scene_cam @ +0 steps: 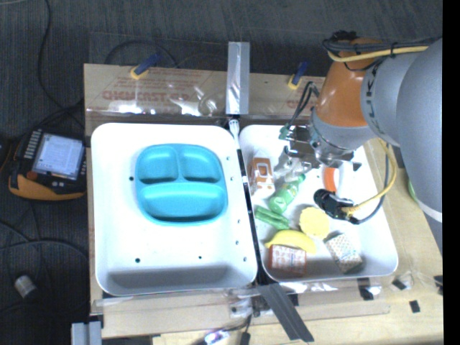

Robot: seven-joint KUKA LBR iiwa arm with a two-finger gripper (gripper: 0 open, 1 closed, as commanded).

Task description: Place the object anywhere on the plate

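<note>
A blue plate (179, 180) with three compartments lies in the left bin (115, 264). The right bin (381, 250) holds several small objects: an orange-and-white packet (261, 175), a green bottle (285, 192), a green bean-like piece (271, 218), a yellow disc (315, 222), a banana (293, 239), a brown box (287, 259) and a patterned cube (343, 250). My gripper (293, 165) hangs low over the upper part of the right bin, just above the green bottle and right of the packet. Its fingertips blend into the clutter.
A raised divider (243, 192) separates the two bins. The arm's grey body and orange band (345, 99) cover the right bin's upper right corner. A black cable (338, 205) loops down beside the yellow disc. A handheld device (50, 160) lies left of the bench.
</note>
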